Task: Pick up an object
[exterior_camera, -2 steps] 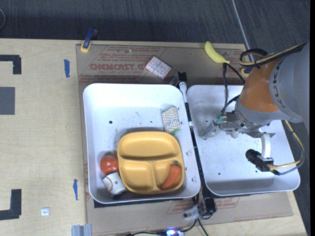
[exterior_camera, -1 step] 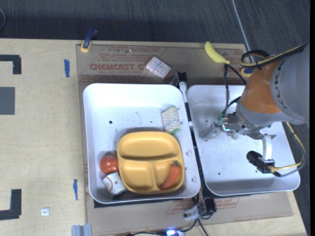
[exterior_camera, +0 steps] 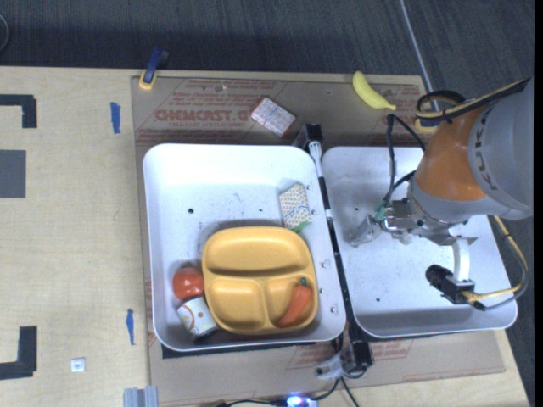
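Hovering over the right bin [exterior_camera: 475, 312], the grey arm with its orange band reaches in from the right, and the gripper [exterior_camera: 366, 230] sits low near that bin's left wall, close to the divider between the two bins. Whether it is released or clenched I cannot tell; the tip is small and blurred against the white floor, and nothing can be made out between it.

The things worth picking all lie in the left bin [exterior_camera: 170, 185]: a yellow divided plate [exterior_camera: 246, 270] with an orange carrot-like toy [exterior_camera: 295, 305] in its near-right compartment, a red tomato-like toy [exterior_camera: 187, 282] just left of the plate, a small can [exterior_camera: 197, 315] touching the plate's near-left edge, and a patterned packet [exterior_camera: 294, 204] against the right wall, just beyond the plate's far-right corner.

By my judgement the task is at the approach step, with no grasp made. The next move calls for lifting clear of the shared bin walls, crossing left, and descending on one item.

Open room is best in the far-left part of the left bin. The packet is nearest, but hugs the wall, leaving little space on that side; the carrot sits inside a rimmed compartment.
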Robot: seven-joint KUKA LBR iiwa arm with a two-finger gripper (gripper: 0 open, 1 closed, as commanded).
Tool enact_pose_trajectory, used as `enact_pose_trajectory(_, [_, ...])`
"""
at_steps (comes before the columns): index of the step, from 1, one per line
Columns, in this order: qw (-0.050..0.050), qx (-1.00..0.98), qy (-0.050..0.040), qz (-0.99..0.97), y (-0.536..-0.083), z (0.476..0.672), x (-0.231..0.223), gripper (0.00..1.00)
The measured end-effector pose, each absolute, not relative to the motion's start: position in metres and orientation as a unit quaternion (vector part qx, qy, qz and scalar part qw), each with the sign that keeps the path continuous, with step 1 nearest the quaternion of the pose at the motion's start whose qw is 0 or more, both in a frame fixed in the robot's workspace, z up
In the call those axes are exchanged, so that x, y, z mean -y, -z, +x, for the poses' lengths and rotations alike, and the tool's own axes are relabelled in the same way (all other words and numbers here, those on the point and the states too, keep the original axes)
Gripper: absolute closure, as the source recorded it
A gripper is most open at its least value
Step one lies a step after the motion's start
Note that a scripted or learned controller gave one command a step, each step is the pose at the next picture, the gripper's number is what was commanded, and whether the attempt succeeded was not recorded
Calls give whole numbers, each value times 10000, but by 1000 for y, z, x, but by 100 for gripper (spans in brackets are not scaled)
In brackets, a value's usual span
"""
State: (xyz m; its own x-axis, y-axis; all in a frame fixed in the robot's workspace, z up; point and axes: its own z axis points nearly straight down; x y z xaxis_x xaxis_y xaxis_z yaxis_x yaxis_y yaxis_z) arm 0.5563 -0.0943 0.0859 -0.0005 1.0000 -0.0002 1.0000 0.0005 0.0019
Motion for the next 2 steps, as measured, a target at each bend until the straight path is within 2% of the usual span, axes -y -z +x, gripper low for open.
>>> enact_pose_trajectory(2, [10, -7070, -5, 7072, -86, 557, 92, 0])
